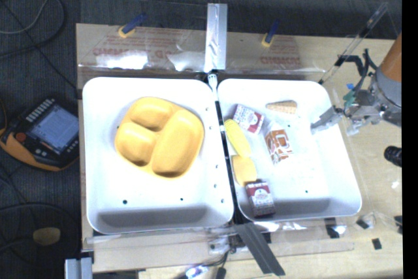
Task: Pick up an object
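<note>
Objects for picking lie in the right bin, the one of the two white bins nearest the arm, and every place below is given from that bin. Against its left wall a yellow banana-like piece lies lengthwise, with a paler yellow block just below it and touching or nearly touching it. Near the bin's front left corner sits a small dark red carton. Toward the bin's back, a red-and-white packet rests just beside the banana-like piece, and an orange-brown wedge lies near the back wall. About the middle of the bin is a white packet with orange print, tilted. Across the bin's left wall, the left bin holds one large yellow moulded tray, lobed and rounded. The gripper hangs at the right bin's right rim, toward the back corner, on the grey arm with its orange band above it — it is apart from every object in the bin, and nothing is seen between its fingers. Whether the claw stands apart or together cannot be told; the wrist hardware and cables clutter it. Far off past the left bin, on the dark floor, lies an orange-edged handheld pendant with a screen.
</note>
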Motion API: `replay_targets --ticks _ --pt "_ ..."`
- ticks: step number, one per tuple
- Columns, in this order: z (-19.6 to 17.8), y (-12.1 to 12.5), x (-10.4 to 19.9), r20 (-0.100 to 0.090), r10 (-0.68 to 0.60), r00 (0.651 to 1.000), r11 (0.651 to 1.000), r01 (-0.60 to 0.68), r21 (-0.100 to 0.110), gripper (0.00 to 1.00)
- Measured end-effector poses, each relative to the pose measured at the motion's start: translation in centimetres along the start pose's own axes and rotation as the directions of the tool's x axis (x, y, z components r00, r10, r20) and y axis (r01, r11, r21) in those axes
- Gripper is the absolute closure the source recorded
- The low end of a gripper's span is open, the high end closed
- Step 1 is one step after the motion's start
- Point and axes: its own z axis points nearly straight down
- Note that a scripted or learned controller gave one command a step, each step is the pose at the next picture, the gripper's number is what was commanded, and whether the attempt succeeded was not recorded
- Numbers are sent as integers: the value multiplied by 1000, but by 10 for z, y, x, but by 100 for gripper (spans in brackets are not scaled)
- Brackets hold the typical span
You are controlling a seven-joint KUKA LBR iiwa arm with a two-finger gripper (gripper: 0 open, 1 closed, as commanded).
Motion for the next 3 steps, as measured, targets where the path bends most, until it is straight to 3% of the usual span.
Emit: replay_targets --ticks 1,2,3 --pt "78 22 64 1 66 998 998 -66 2 0" --pt "139 17 81 7 17 1000 1000 -17 -13 0" --pt "132 19 83 2 16 1000 1000 -16 -12 100"
